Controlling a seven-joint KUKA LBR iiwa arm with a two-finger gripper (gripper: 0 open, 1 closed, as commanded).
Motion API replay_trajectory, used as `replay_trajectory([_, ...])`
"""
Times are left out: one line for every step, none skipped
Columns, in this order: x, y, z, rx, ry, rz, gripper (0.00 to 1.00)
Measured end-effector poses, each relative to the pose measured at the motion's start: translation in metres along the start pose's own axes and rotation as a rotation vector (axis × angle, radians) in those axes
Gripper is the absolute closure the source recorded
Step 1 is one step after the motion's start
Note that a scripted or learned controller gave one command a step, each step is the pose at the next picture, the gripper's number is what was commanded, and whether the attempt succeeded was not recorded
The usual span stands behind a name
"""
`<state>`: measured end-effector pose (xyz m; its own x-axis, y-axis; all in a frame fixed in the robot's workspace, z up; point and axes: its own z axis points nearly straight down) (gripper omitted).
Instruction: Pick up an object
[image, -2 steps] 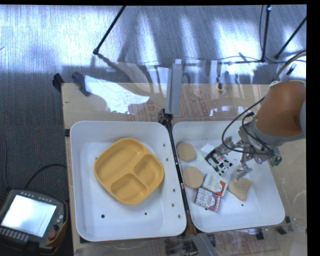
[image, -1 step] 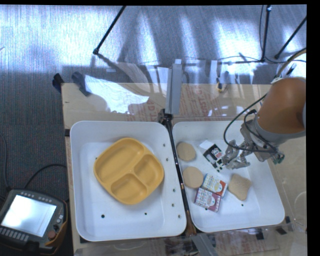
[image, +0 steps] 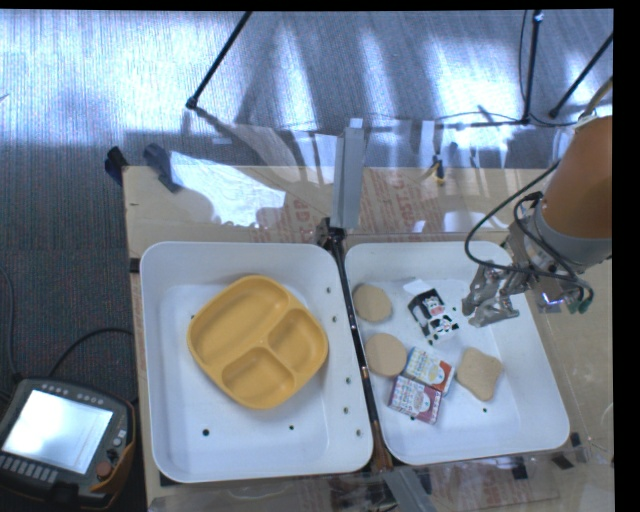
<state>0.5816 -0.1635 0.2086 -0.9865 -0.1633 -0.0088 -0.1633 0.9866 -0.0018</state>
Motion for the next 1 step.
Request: replay_trajectory([0.0052, 0.0850, 0.0225, -0.006, 0.009, -0.170, 1.00])
